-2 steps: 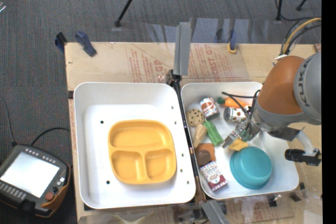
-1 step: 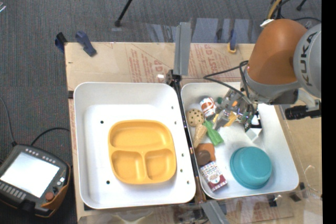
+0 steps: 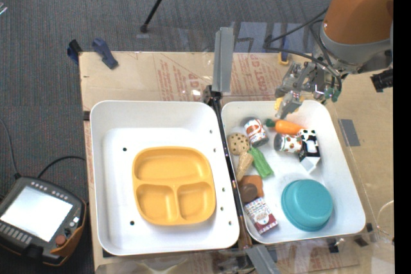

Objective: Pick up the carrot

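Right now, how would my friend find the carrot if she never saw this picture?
Look in the right white bin, the crowded one, near its far edge just under the gripper. The carrot lies there on its side beside two small cans. It is the only smooth orange stick with a green tip.

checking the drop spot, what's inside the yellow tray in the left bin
The yellow tray shows three bare compartments, one long across the top and two below. It rests on the floor of the left bin, whose surface underneath the tray is covered.
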